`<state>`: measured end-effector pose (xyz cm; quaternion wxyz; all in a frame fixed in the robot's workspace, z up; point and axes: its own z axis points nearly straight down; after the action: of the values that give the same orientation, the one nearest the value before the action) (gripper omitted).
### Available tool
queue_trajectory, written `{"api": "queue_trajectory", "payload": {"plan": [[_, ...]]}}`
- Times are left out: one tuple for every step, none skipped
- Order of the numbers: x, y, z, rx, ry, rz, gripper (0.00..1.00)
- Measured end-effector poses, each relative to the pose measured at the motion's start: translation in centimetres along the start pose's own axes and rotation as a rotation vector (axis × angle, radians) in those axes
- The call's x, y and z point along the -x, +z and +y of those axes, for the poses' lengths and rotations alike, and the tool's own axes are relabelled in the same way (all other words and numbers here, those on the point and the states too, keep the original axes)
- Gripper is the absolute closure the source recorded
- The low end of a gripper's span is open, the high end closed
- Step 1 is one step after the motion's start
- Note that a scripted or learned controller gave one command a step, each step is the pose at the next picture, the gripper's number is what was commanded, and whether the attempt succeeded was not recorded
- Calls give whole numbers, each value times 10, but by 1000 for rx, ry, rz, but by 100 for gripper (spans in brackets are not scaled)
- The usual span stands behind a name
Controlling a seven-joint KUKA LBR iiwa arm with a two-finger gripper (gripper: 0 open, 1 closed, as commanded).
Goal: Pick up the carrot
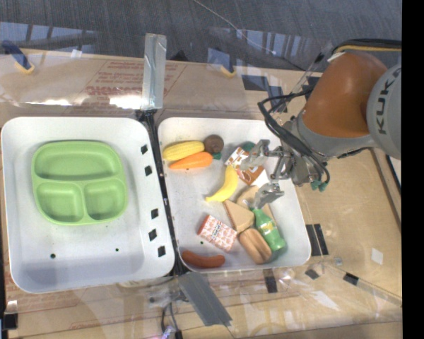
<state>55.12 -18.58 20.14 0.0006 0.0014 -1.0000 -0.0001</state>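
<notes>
The orange carrot point(191, 162) lies in the upper left part of the right bin point(297, 221), just below a yellow corn cob point(183, 149). My gripper point(266, 168) hovers over the bin's right side, well to the right of the carrot. Its fingers point(261, 147) are spread open. They stand above a small red, white and brown carton point(244, 163) without gripping it.
The right bin also holds a brown ball point(213, 144), a banana point(226, 185), a wedge point(238, 215), a green bottle point(268, 229), a hot dog bun point(252, 245), a patterned box point(217, 232) and a sausage point(203, 260). A green divided tray point(78, 181) sits in the left bin point(21, 260).
</notes>
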Motion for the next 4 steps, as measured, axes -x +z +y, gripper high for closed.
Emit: {"api": "queue_trajectory", "payload": {"plan": [[21,50,30,2,-292,1,0],[58,98,55,1,-437,-2,0],[80,107,96,-2,-568,-7,0],[82,95,98,-3,-572,-13,100]]}}
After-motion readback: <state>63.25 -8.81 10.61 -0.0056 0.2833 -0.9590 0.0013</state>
